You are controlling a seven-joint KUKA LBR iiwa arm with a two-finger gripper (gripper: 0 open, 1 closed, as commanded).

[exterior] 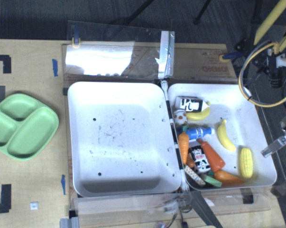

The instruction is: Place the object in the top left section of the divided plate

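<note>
Divided plate (23, 126), at nine o'clock, holds nothing in its sections; toys sit in the right bin (256, 122). My gripper's state: cannot tell.

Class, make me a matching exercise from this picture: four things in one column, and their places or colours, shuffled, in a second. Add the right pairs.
Things:
1. divided plate
2. corn cob
3. blue bottle
4. left bin

Descriptions:
A. lies at the right bin's right side
B. green, on the bench left of both bins
C. white, beside the toy-filled bin
D. lies between two bananas

Pairs: 1-B, 2-A, 3-D, 4-C
</note>
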